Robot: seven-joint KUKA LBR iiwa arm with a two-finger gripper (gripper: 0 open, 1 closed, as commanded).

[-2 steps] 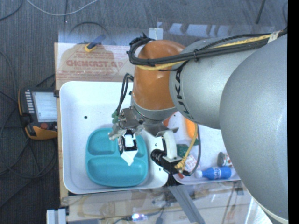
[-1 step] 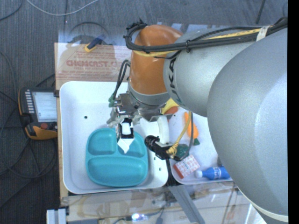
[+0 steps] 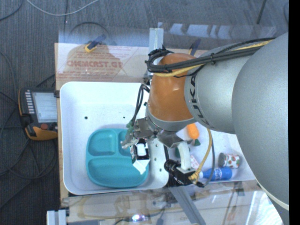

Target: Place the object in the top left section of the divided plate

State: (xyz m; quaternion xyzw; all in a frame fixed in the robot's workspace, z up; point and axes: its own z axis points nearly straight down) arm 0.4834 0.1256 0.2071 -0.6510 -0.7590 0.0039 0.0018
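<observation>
A teal divided plate lies in the left white bin, near its front right corner. It has a small section at the upper left, a long one along the front, and another at the upper right, partly hidden. My gripper hangs low over the plate's right side, above the upper right section and the divider. The grey and orange wrist hides most of it. Something black and white sits at the gripper's tip; I cannot tell whether that is a held object or part of the tool.
The arm covers most of the right bin. Beside it there lie an orange object, a white bottle, a blue object and a small patterned can. A handheld pendant sits left of the bench.
</observation>
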